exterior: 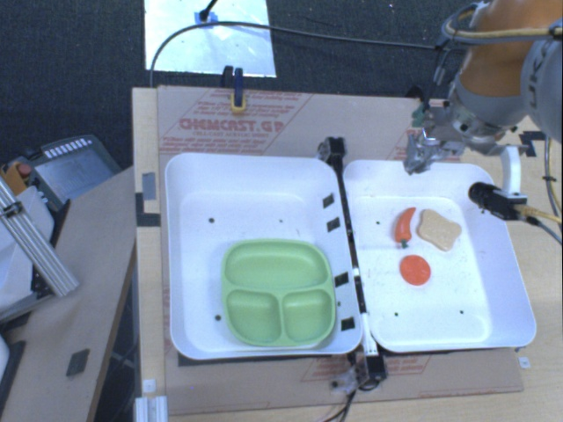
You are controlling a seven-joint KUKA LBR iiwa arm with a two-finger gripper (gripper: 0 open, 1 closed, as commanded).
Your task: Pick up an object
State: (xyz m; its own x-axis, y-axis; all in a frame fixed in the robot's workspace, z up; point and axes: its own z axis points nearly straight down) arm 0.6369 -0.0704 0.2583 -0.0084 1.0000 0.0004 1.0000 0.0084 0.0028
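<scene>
In the right bin (501,319) lie three small objects close together: an orange-red pepper-shaped piece (404,225), a tan bread-slice shape (437,229) to its right, and a round red-orange disc (415,270) below them. My gripper (422,158) hangs over the bin's far edge, above and behind the pepper piece, with nothing seen between its fingers. The objects all rest on the bin floor, apart from the gripper.
The left bin (202,200) holds a green divided plate (278,292) toward its front. A black clip strip (345,236) joins the two bins. A grey device (70,170) and metal rail (35,244) sit off the bench at left.
</scene>
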